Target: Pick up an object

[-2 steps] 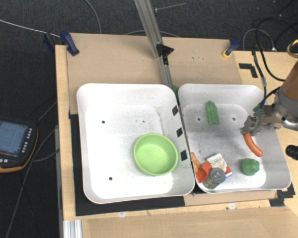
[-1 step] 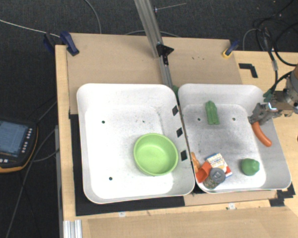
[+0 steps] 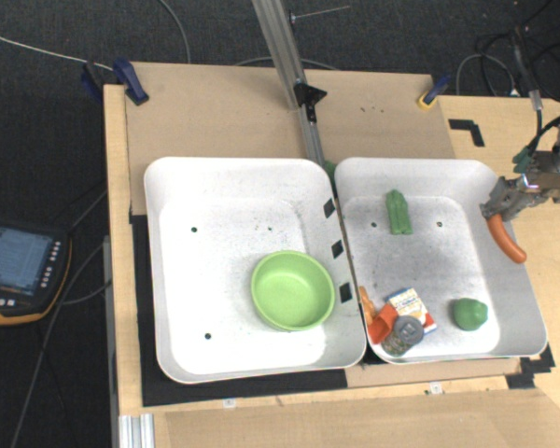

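arm [image 3: 553, 171]: cut off at right edge | small items [image 3: 403, 320]: overlapping, too small to identify

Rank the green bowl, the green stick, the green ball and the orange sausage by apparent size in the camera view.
1. Bowl, clearly largest.
2. Stick and sausage: alike in length, so unranked.
3. Ball, shortest across, though rounder.

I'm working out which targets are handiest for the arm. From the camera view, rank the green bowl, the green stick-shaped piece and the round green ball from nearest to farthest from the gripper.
Measured from the gripper at the right bin's right rim:
1. Green stick-shaped piece, upper middle of the right bin.
2. Round green ball, lower right of that bin; close to the stick's distance, so too close to call.
3. Green bowl, left bin, clearly farthest.
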Robot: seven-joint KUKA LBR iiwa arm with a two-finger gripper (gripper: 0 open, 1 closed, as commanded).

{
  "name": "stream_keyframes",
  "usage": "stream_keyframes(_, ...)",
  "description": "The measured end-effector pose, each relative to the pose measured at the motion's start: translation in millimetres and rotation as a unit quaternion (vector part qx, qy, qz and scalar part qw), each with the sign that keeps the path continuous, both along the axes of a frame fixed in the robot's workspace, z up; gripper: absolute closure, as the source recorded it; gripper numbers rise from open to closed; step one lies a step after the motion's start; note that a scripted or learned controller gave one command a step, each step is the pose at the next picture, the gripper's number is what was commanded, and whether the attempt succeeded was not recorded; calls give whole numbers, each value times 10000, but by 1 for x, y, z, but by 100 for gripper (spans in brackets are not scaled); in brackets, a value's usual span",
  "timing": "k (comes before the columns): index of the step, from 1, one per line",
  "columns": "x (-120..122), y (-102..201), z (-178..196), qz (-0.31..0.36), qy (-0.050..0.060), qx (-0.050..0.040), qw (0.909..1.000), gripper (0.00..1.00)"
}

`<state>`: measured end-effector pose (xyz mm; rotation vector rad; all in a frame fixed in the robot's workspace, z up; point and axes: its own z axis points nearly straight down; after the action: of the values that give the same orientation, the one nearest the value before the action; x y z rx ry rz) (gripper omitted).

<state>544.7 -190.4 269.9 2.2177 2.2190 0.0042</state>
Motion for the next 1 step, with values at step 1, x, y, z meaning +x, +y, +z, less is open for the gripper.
stream_keyframes(1,5,55,4,22,19,12,10000,100)
